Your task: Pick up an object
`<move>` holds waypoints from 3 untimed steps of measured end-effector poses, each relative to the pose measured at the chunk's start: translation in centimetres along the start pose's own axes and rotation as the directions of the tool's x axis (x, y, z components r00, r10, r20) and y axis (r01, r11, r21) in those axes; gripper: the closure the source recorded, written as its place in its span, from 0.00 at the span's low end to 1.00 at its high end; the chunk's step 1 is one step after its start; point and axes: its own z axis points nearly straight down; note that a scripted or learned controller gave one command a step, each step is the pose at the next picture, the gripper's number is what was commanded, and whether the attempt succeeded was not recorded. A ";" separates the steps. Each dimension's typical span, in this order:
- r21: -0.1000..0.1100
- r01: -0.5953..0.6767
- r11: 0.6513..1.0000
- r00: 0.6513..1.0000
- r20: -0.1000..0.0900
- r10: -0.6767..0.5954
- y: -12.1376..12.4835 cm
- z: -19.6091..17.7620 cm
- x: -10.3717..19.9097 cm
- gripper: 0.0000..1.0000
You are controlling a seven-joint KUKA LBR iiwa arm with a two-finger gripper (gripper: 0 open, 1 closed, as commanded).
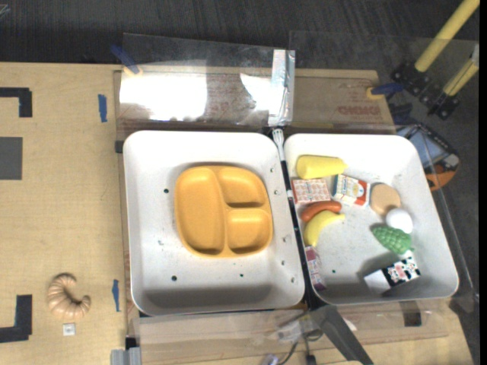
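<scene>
A yellow compartmented plastic tray [223,209] is pictured in one white bin [148,284], and small toy foods [320,166] in the neighbouring white bin [426,204]; the gripper's state cannot be told.

Both bins were white: the left bin [144,166] held a yellow-orange divided tray [224,209]; the right bin [426,204] held a yellow block [319,166], a red-and-white printed packet [312,191], a green ridged item [392,239], a white egg [399,220] and a black-and-white patterned carton [401,271]. The bench [53,204] was tan.
</scene>
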 end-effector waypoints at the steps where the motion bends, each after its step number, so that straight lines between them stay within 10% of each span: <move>1: -0.001 -0.100 0.995 0.995 -0.010 0.100 1.8 8.4 2.0 1.00; 3: 0.000 0.154 0.988 0.988 0.002 -0.154 0.0 0.7 -0.3 1.00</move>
